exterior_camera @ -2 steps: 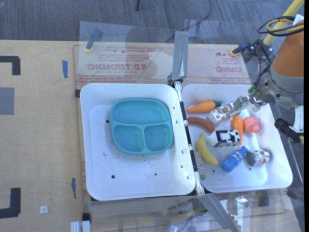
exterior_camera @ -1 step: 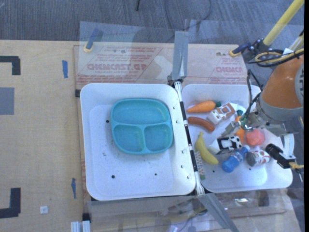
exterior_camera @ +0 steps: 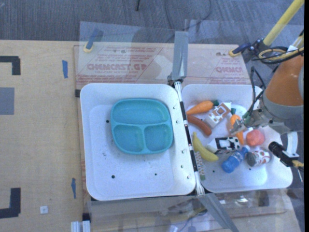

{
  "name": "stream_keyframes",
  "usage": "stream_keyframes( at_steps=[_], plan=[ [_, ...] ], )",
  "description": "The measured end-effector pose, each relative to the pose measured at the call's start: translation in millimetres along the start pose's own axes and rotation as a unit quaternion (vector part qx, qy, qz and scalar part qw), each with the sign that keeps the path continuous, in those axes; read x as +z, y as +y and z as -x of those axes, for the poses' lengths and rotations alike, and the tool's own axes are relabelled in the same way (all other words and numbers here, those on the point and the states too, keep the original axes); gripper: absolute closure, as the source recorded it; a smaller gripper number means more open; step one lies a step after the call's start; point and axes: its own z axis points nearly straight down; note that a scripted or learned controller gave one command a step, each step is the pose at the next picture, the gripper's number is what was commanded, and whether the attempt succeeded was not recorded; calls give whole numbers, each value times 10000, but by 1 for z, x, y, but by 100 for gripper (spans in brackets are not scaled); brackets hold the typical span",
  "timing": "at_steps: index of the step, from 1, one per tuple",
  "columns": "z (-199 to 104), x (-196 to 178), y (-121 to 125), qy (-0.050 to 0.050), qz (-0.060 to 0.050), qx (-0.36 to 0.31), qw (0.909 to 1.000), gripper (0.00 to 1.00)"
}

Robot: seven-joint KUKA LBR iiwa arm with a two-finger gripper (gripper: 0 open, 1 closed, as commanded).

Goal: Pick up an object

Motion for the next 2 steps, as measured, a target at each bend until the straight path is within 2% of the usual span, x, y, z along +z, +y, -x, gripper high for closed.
stream_keyframes(
  at_steps=[1,2],
  plan=[
    [-31,11,14,6,-38,45,10000,100],
    [-118,-97,39,28,-68,605,9981,100]
  ],
)
